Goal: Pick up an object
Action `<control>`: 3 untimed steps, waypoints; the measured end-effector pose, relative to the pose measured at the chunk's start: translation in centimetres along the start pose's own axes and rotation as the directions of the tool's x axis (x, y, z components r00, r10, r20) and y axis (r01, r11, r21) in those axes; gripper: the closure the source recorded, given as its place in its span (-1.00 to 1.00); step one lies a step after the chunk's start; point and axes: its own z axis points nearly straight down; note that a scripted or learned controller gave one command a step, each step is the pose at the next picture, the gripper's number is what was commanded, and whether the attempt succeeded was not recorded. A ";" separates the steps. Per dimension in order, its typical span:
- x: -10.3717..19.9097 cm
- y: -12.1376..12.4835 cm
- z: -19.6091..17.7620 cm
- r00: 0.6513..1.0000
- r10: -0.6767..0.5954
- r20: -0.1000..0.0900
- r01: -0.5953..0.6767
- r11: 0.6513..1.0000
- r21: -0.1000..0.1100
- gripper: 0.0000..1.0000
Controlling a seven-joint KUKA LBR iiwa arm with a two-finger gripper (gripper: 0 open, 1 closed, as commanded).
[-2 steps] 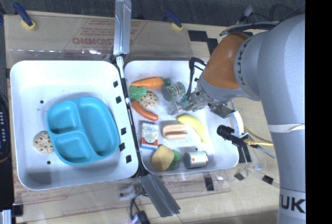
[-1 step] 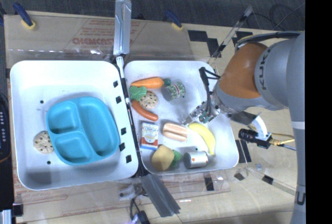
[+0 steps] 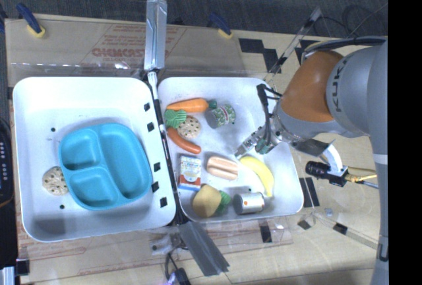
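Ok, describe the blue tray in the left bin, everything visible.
The blue tray is a light blue divided plate, plastic-looking, with rounded corners and three compartments: one long, two smaller. It lies flat and face up, slightly rotated, on the floor of the left bin. A round cookie lies at its left edge.

White bins (image 3: 30, 145); sky-blue divided tray (image 3: 103, 165); tan speckled cookie (image 3: 55, 180); orange carrot (image 3: 188, 105) with green top; yellow banana (image 3: 259, 173); pink-and-tan hot dog (image 3: 222, 167); grey arm (image 3: 359, 89) with orange band.
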 end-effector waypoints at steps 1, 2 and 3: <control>0.0 0.1 -1.0 1.000 -0.004 0.001 0.004 1.000 -0.001 1.00; 6.1 10.8 1.3 0.998 0.070 -0.004 -0.070 0.998 0.000 1.00; 2.4 4.9 1.3 0.958 0.287 -0.001 -0.287 0.958 0.005 1.00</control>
